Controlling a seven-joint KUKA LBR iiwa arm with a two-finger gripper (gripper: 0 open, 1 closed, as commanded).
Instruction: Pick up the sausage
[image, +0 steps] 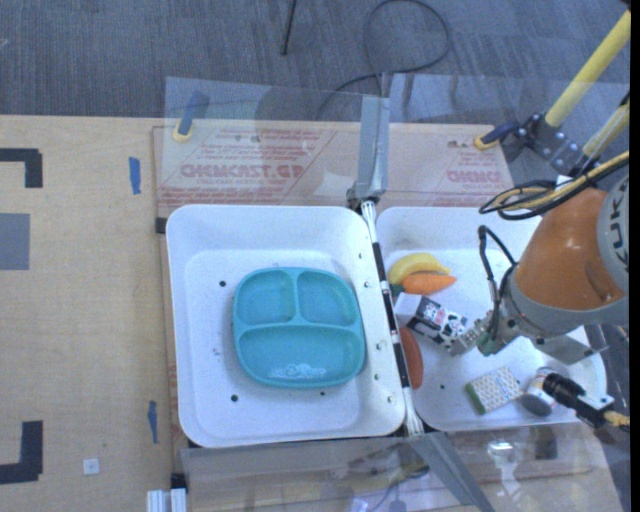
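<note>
The sausage (411, 358) is a reddish-brown, elongated piece. It lies lengthwise against the left wall of the right bin (455, 225), near that bin's front corner. My gripper (438, 322) hangs over the middle of the right bin, a little to the right of and behind the sausage's far end. Nothing shows between it and the sausage, and the sausage rests on the bin floor. The grey and orange arm (565, 270) reaches in from the right.
A yellow banana (417, 266) and an orange carrot (428, 283) lie just behind the gripper. A green and white block (493, 389) and a small grey object (537, 402) sit at the front right. The left bin (190, 250) holds a teal divided plate (298, 327).
</note>
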